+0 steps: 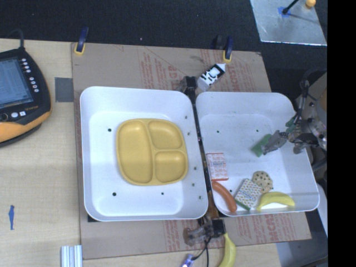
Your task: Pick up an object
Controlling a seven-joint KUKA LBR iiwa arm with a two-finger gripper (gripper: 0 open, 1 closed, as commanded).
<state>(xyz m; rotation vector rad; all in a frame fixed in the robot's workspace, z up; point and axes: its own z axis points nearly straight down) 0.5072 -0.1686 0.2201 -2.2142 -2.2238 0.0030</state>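
a yellow tray point(151, 151) sits mid left bin point(94, 204). in the right bin point(245, 102), a card point(217, 166), hotdog point(223, 196), cracker point(248, 193), cookie point(261, 178) and banana point(275, 201) crowd its near edge. the gripper point(273, 142) at the right edge pinches a green piece point(260, 147) by its tip; it could slip.

A small green piece point(260, 147) lies tilted on the floor of the right bin point(245, 107), touching the tips of the claw point(273, 143) on its left. Below the claw lie a round cookie point(261, 178), a patterned cracker point(248, 193) and a yellow banana point(275, 201); further left, an orange sausage point(223, 196) and a pink packet point(216, 166).
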